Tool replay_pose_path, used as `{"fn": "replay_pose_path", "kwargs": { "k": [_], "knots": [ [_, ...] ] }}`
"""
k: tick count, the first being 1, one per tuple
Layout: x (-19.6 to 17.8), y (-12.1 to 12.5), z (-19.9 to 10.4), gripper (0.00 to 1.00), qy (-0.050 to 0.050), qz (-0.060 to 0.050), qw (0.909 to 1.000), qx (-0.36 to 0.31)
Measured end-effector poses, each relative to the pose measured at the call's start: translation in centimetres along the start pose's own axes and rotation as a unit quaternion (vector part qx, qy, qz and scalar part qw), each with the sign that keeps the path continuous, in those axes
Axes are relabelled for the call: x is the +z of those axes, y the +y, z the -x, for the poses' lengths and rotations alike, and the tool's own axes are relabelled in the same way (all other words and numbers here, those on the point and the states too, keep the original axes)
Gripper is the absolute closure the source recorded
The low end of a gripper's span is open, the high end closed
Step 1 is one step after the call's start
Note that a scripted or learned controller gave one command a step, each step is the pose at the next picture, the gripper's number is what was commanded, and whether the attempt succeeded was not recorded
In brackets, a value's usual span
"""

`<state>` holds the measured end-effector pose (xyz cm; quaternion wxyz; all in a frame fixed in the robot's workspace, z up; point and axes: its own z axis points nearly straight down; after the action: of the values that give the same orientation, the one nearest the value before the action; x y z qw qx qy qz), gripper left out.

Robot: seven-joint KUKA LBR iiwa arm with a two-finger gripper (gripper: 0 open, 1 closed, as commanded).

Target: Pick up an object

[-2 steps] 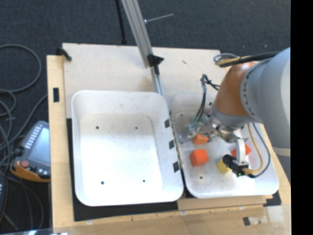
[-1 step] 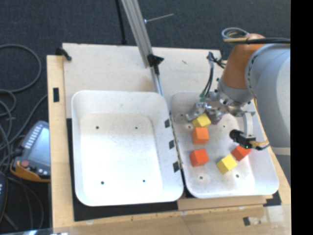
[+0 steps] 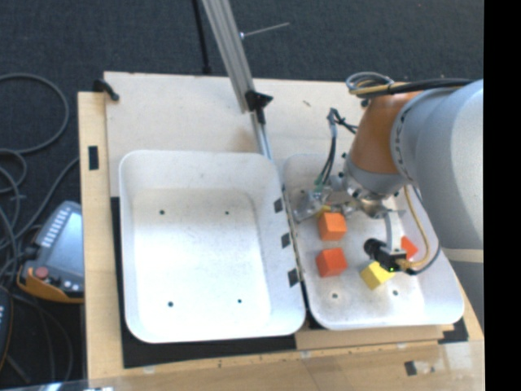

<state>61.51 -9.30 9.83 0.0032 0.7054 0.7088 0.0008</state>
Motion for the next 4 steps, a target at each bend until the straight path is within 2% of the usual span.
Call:
{"fn": "replay_pose_path", "kwargs": {
  "k": [1, 2, 3, 4],
  "knots": [
    [-1.1, 0.1, 0.2, 1.00, 0.000, 0.000, 1.0000, -0.002],
    [0.3, 3.2, 5.2, 1.00, 0.002, -0.008, 1.0000, 0.003],
    [0.2, 3.3, 5.1, 0.00, 0.001, -0.005, 1.0000, 0.000],
    [-0.8, -1.3, 2.5, 0.00, 0.002, -0.003, 1.0000, 0.002]
  ]
}}
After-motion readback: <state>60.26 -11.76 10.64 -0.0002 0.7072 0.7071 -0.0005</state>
